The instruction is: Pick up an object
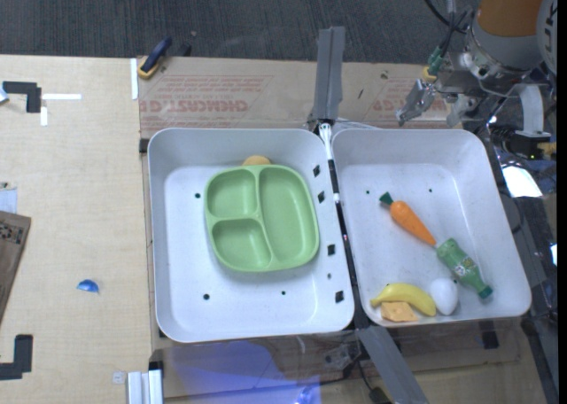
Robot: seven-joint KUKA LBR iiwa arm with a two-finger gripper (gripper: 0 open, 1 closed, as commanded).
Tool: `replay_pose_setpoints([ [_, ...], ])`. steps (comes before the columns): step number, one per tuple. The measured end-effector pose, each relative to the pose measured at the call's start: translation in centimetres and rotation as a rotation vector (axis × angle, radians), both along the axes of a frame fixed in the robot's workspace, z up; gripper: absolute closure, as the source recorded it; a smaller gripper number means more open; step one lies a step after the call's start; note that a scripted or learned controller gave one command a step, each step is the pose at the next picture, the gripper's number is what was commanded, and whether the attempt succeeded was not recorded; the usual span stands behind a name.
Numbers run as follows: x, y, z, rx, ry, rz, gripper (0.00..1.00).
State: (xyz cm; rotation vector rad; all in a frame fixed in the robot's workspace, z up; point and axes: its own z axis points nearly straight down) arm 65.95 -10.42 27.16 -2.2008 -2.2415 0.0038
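Observation:
The right bin (pixel 496 172) holds a toy carrot (pixel 412 221), a green bottle (pixel 462 267) lying on its side, a banana (pixel 405 296), a white egg-shaped object (pixel 444 296) and a small orange piece (pixel 399 311). My gripper (pixel 436 110) hangs above the far rim of the right bin, well away from all of them. It stands open with nothing between its fingers. The carrot lies about mid-bin; the others cluster at the near right corner.
The left bin (pixel 177 243) holds a green divided plate (pixel 262 217) with a small yellow-orange object (pixel 257 161) peeking out behind it. A grey post (pixel 330 74) stands at the back between the bins. Cables hang near the arm at right.

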Motion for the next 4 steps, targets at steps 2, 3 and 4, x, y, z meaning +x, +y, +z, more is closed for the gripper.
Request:
replay_pose_setpoints([
  [2, -0.1, 6.7, -8.2, 0.001, 0.003, 0.207, 1.0],
  [3, -1.7, 9.2, -8.1, 0.001, 0.001, 0.221, 1.0],
  [4, -1.7, 9.1, -8.1, 0.001, 0.001, 0.22, 0.0],
])
